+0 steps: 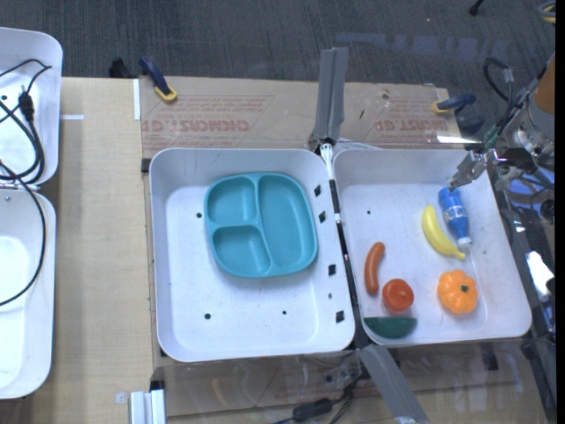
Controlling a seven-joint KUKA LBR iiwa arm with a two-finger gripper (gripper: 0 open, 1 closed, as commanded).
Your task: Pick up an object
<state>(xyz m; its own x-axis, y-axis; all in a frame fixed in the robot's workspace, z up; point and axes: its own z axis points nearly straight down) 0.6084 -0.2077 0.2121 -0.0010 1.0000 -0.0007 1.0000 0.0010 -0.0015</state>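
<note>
While the arm waits at the right edge of the view, nothing is lifted yet and every object lies loose in its bin.

End effector: the end effector (472, 168) sits over the upper right part of the right bin (388, 170); a thin metal finger slants down toward the bin floor, and I cannot tell whether the fingers are apart or together.

Nearest object: the blue bottle (454, 215), just below and slightly left of the end effector in the view, apart from it.

Bottle axis: its long axis runs roughly up and down the view, tilted a little, cap end toward the end effector.

Neighbour: the banana (439, 234) lies touching or just beside the bottle on its left, curving along the same direction.

Other objects in the right bin: an orange pumpkin (457, 291), a red tomato (397, 295), a sausage (373, 267) and a dark green piece (391, 327) at the front edge, all farther off.

Left bin: the left bin (177, 263) holds a teal divided plate (261, 224), well apart from the arm.

Judgement: the bottle looks the likeliest target; a short drop and closing across its narrow width seems needed, with the banana crowding one side.
</note>
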